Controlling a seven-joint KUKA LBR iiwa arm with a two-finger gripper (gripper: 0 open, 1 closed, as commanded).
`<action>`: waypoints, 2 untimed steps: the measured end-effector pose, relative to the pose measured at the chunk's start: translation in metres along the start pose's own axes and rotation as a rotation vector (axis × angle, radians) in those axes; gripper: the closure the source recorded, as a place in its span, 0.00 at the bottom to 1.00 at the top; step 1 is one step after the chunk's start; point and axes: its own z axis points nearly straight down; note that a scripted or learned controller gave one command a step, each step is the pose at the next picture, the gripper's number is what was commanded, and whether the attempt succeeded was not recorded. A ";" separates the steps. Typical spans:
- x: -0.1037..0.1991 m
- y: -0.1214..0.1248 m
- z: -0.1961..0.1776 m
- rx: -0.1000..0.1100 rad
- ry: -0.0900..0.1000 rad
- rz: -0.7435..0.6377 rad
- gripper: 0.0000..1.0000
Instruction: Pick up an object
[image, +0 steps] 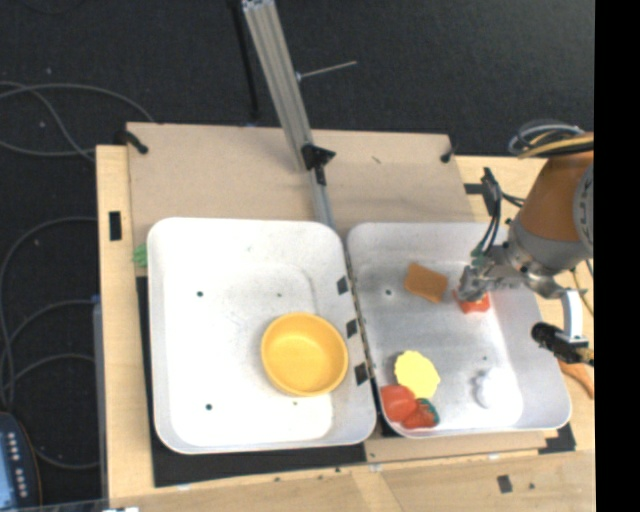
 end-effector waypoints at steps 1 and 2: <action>0.004 -0.001 -0.046 0.015 0.012 -0.007 1.00; 0.011 0.005 -0.105 0.012 0.011 -0.009 1.00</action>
